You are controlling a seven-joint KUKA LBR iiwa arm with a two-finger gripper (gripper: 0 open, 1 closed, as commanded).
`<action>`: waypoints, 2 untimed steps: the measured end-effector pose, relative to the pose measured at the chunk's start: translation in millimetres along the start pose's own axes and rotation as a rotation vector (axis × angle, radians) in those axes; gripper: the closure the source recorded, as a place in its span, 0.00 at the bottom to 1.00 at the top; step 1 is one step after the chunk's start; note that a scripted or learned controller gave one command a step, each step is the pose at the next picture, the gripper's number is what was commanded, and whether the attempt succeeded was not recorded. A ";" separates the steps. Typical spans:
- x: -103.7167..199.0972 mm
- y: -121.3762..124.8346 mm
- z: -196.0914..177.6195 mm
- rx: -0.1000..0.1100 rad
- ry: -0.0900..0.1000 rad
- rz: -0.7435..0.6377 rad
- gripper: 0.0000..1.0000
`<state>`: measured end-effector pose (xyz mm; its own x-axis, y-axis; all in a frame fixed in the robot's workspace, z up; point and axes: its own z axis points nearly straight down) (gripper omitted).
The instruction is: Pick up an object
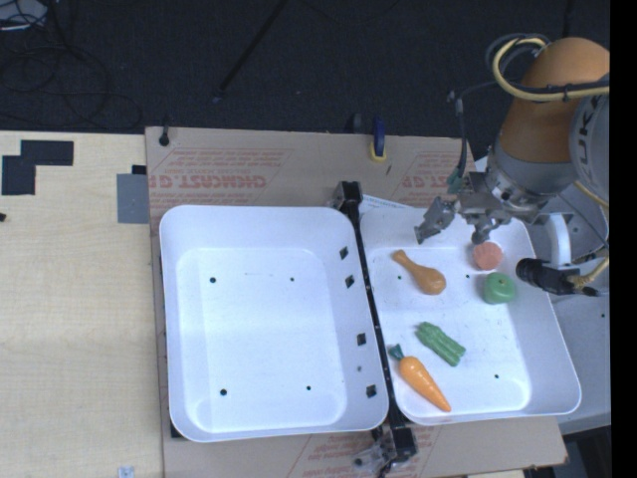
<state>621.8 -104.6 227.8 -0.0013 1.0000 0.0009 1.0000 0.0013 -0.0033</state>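
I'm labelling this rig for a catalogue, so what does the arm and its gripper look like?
The arm is grey with a rounded orange section above the wrist, with yellowish cable looped beside it. The gripper is grey metal with two dark fingers.

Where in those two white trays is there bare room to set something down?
The left bin is bare floor, wall to wall. The right bin is crowded: chicken drumstick, pink ball, green ball, green pod, carrot. Its front right corner is free.

A robotics lab: a grey, orange-banded industrial arm (547, 98) over a cardboard-covered bench (269, 167), loose black cables (60, 8) beyond its far edge.
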 end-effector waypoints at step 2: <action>21.9 -89.8 141.6 0.002 0.001 0.000 0.00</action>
<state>531.5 -82.6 86.5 -0.0010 1.0000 0.0020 1.0000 0.0010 -0.0056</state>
